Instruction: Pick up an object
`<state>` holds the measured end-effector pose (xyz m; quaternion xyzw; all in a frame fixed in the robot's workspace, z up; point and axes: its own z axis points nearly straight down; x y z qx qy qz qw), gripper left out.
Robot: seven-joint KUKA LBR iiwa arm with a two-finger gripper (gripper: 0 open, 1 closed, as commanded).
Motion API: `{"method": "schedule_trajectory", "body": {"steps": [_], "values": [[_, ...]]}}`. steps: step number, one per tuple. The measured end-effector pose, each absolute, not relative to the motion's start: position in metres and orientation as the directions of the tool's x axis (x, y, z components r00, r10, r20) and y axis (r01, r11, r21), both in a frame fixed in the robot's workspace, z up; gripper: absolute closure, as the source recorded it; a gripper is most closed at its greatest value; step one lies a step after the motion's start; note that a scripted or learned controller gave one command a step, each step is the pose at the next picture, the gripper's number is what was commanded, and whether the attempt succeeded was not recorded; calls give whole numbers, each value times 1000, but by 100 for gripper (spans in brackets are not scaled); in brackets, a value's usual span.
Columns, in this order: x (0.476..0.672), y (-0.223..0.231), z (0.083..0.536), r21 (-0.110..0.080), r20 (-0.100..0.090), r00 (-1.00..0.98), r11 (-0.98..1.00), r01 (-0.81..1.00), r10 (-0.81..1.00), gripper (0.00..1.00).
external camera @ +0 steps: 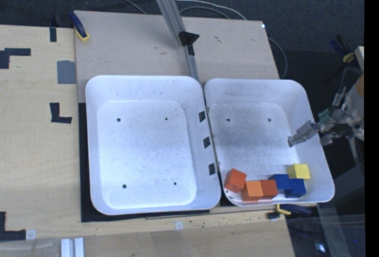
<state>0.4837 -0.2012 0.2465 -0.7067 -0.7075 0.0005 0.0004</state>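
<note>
Several blocks lie along the near edge of the right bin: an orange-red cube, an orange block, a blue block and a yellow cube. My gripper reaches in over the bin's right rim, tilted down to the left. It sits above and apart from the blocks, a little up from the yellow cube, and nothing is visible in it.
The left bin sits beside the right one, with small black clips along the shared rim. A slanted metal rail rises behind the bins. Cables trail over the dark floor at the back.
</note>
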Motion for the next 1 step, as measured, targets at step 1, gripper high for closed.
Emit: {"method": "schedule_trajectory", "body": {"steps": [1], "values": [[483,-157,247,-2,2,-5,5,1000,1000,0]]}}
